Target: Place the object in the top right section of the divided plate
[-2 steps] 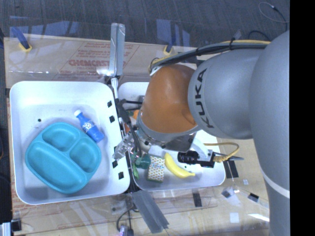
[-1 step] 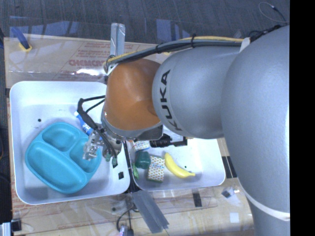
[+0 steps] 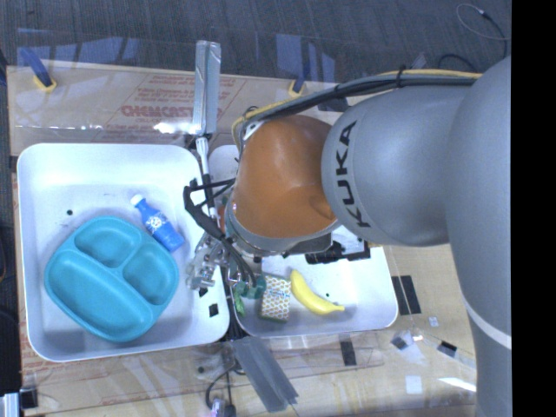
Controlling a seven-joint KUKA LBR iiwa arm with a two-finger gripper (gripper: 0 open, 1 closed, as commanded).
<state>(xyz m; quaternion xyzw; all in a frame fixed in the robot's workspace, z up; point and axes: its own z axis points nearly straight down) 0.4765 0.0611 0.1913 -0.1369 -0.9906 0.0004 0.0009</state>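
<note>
Cup [image 3: 276, 300]: patterned, lower centre of frame in the right bin [image 3: 382, 307]; probably light and thin-walled, easily crushed.
Banana [image 3: 314, 294]: yellow, just right of the cup; a likely task object. Judged light, firm yet bruisable, smooth-skinned; best taken across its mid-length.
Gripper [image 3: 208, 272]: at the wall between the bins, lower centre; whether it is apart or together cannot be told, and nothing is seen in it.
Plate [image 3: 111, 276]: blue, three sections, lower left in the left bin [image 3: 52, 168].
Bottle [image 3: 158, 222]: small, blue, lying touching the plate's upper right rim; rigid, apt to roll.
</note>
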